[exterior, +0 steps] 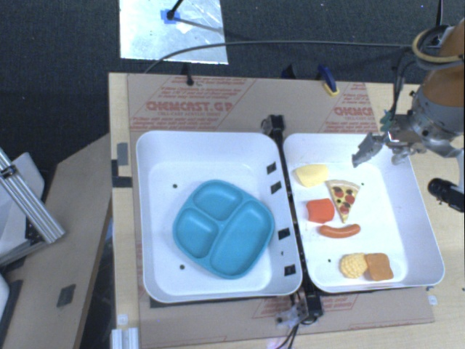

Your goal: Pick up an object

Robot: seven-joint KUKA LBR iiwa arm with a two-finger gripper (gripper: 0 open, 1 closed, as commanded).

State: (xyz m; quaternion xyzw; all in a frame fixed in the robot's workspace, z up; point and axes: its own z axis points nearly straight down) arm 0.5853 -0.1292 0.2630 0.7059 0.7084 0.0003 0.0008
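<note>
Below hand (pixel 381 150): pizza slice (pixel 343 198)

Dark carpet floor (pixel 58 64) surrounds a cardboard-topped bench (pixel 218 100) — 1 shiny foil sheet (pixel 173 20) lies beyond.

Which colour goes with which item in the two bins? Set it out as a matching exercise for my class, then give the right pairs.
Items:
1. divided plate
2. sausage
3. pizza slice
4. waffle

Descriptions:
A. long and red, in the right bin
B. yellow-orange with a grid pattern, near the front of the right bin
C. blue, in the left bin
D. a wedge with red dots, in the middle of the right bin

Pairs: 1-C, 2-A, 3-D, 4-B
</note>
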